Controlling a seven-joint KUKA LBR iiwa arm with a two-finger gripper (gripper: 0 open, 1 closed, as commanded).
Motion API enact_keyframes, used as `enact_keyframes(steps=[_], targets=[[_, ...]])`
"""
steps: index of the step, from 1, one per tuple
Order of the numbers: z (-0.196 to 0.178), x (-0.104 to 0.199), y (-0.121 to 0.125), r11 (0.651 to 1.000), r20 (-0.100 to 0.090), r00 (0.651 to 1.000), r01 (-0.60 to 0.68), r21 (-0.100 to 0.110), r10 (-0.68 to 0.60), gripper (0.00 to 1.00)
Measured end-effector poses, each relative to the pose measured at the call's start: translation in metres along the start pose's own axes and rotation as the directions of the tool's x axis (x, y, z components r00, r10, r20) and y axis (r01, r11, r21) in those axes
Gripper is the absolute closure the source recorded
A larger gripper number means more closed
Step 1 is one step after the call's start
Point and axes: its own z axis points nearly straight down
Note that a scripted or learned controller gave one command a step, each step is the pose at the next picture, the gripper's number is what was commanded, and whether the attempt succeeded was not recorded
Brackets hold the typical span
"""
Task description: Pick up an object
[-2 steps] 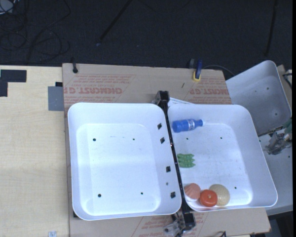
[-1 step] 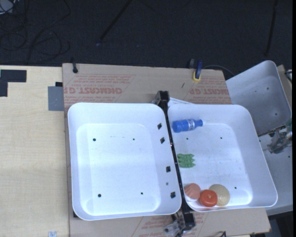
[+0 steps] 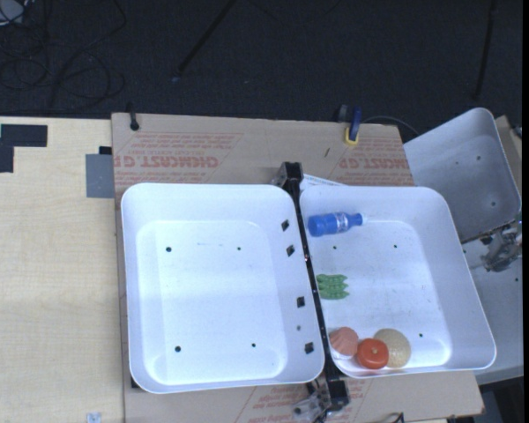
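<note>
Nothing lifted yet, judging by the layout: all candidates lying in the right bin (image 3: 463,263). Blue bottle (image 3: 334,224) on its side near the far inner corner. Green pod-like piece (image 3: 332,286) against the inner wall. Pink disc (image 3: 343,340), red round piece (image 3: 372,353) and tan disc (image 3: 393,346) clustered, touching, at the near edge. Whole pick left to do.

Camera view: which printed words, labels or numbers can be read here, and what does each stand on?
"CHEMCAST GP", red, upside down, on the brown protective sheet under the bins; repeated, partly cut off, elsewhere on it.
Blue bottle in the right bin: no readable label.
</note>
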Motion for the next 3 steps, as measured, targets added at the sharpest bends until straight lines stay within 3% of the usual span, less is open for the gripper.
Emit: enact_keyframes(steps=[3], targets=[[-0.027, -0.001, -0.001, 1.0, -0.002, 1.0, 0.016, 0.006, -0.016, 1.0]])
